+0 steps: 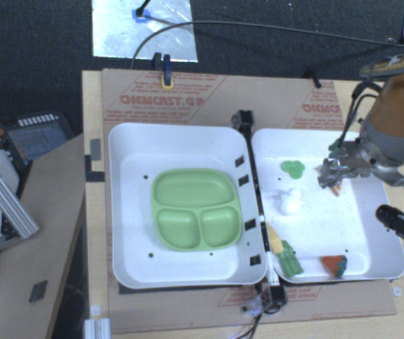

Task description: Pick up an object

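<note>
1. An orange-and-green toy (335, 265) and a green-and-yellow piece (284, 255) lie nearest the camera, below the claw (331, 176).
2. A white lump (290, 203) sits down-left of the claw.
3. The claw hangs over the right bin (382, 224); its grip cannot be told.
4. A green blob (292, 167) lies left of it.

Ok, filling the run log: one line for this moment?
arm: over right bin | gripper: low near far side | left bin: green tray | grasp: none seen
</note>
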